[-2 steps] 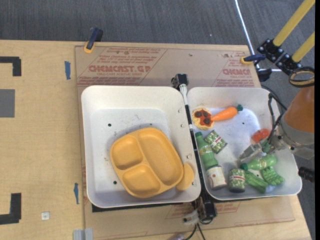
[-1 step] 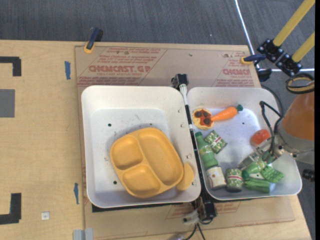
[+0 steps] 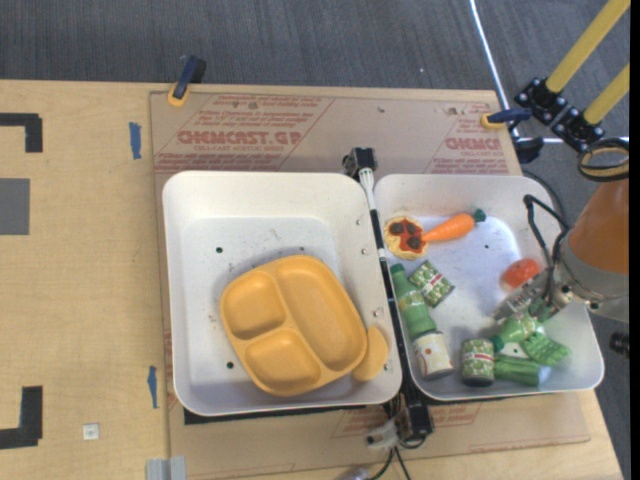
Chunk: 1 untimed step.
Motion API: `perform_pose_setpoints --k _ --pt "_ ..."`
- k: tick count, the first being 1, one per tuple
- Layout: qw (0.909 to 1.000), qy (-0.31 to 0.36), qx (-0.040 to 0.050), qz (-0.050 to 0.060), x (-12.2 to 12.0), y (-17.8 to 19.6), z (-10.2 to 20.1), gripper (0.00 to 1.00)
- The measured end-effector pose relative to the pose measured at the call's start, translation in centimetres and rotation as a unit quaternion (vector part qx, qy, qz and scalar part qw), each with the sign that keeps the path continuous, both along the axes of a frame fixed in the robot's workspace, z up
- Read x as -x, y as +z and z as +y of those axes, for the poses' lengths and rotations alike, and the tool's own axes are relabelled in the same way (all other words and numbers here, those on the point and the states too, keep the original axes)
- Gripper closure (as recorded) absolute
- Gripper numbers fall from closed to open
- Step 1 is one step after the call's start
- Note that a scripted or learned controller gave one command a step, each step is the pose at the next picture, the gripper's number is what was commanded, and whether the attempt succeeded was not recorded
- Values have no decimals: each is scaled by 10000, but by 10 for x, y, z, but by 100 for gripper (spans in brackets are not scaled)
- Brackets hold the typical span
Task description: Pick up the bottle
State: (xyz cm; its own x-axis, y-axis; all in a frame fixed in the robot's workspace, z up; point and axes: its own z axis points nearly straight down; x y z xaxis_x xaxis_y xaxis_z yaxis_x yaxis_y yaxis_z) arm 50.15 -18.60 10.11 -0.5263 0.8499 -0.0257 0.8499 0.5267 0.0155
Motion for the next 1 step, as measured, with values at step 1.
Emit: perform_pose_setpoints --k 1 --pt "9877 1566 29 31 16 -10 19 100"
